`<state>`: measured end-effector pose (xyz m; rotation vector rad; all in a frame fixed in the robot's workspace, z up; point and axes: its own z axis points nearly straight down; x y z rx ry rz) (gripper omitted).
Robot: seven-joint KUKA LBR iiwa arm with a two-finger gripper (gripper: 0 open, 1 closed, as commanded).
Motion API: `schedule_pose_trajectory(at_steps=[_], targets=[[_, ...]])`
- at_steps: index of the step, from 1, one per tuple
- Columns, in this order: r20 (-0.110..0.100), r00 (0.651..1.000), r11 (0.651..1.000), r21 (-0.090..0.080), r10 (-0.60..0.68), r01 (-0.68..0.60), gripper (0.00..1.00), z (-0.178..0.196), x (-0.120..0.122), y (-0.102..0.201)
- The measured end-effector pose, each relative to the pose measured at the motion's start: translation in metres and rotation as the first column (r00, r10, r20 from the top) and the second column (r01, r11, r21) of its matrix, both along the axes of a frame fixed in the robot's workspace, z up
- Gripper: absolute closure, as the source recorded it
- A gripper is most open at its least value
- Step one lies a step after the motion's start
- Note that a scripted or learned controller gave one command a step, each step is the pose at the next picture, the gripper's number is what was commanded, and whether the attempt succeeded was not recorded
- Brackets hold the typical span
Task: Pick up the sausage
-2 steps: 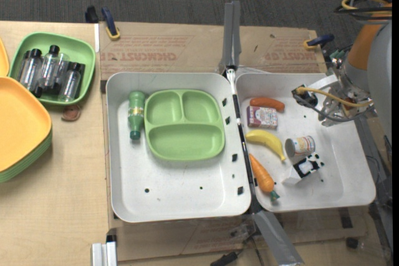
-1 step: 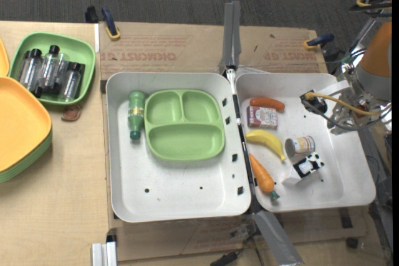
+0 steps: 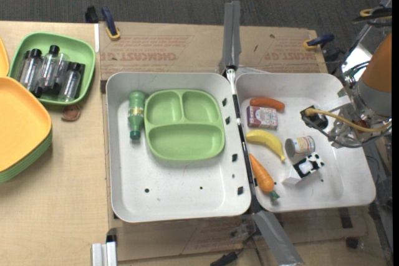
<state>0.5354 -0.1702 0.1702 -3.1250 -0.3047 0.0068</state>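
Lying at the back of the right shallow white bin [image 3: 349, 193], the glossy orange-red sausage [image 3: 267, 103] runs left to right. A small maroon carton [image 3: 262, 116] sits just in front of it. The gripper [image 3: 343, 132] hovers well to its right; whether it is spread or closed cannot be told.

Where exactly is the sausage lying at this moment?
In the camera view, the sausage lies in the right bin, near its top left corner, just above the pink box, with the banana further down.

orange plates [image 3: 22, 128]: cut by left edge | arm [image 3: 380, 71]: cut by right edge | tool [image 3: 341, 133]: blurred
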Motion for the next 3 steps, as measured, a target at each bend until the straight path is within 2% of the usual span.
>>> schedule_pose_trajectory(at_steps=[1, 2, 3], targets=[[0.001, 0.984, 0.984, 0.000, 0.178, -0.178, 1.00, 0.003, 0.027, 0.016], [0.000, 1.000, 1.000, -0.002, 0.009, -0.009, 1.00, 0.041, 0.045, -0.028], [-0.001, 0.971, 0.971, 0.001, 0.238, -0.238, 1.00, -0.002, 0.056, -0.006]])
